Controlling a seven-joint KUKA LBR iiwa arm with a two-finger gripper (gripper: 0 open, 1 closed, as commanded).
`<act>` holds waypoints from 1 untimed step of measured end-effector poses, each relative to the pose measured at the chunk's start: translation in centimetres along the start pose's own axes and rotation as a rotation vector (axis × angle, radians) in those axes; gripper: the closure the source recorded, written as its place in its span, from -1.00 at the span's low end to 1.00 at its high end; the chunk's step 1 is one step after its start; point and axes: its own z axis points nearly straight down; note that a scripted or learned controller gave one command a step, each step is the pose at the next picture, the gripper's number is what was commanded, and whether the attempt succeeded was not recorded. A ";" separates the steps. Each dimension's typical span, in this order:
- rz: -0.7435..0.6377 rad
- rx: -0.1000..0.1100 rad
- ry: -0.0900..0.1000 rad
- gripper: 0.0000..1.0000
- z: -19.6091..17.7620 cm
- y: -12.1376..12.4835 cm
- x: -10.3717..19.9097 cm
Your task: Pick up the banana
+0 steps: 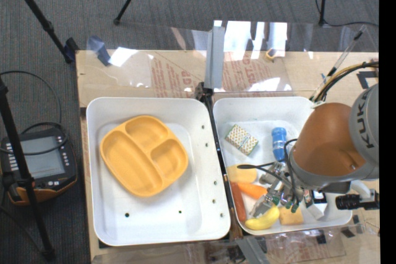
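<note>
The yellow banana (262, 220) lies at the front edge of the right bin (260, 109), curved, next to an orange carrot (250, 190). My gripper (276, 197) hangs low over the bin's front part, just above and to the right of the banana. The arm's orange band (325, 139) hides the bin's right side. Nothing shows between the gripper and the banana that tells of a hold.
In the right bin lie a patterned small box (241, 140), a blue bottle (279, 141), a yellow block (237, 173) and a tan cube (291, 216). The left bin (117, 219) holds an orange divided plate (144, 154). A handheld pendant (38, 161) sits off the bench at left.
</note>
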 end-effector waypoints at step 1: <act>0.005 0.000 0.005 1.00 -0.8 0.0 0.1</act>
